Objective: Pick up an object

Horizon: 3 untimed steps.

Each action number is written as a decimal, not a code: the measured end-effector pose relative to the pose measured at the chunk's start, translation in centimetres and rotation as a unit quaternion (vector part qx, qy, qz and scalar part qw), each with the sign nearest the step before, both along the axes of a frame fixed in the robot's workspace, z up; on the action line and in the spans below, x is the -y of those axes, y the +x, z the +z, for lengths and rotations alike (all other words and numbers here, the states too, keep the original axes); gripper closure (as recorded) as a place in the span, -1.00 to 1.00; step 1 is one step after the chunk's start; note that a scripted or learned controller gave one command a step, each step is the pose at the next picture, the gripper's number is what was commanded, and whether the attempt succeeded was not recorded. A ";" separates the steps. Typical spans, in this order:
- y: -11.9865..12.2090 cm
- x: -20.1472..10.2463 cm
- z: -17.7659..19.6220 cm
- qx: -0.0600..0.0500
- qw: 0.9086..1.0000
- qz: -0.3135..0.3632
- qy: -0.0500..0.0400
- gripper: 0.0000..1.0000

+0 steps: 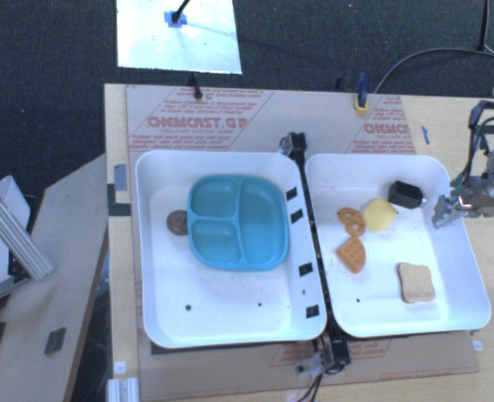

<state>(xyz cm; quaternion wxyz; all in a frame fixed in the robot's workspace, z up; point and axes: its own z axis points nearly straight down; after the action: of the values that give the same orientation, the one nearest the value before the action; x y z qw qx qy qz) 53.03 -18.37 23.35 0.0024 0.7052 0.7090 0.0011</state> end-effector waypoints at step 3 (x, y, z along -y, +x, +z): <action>-0.6 -15.0 1.2 -0.001 1.000 0.002 0.002 1.00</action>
<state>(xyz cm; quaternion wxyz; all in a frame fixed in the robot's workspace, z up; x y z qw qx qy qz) 52.42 -3.40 24.55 0.0004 0.7035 0.7107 0.0013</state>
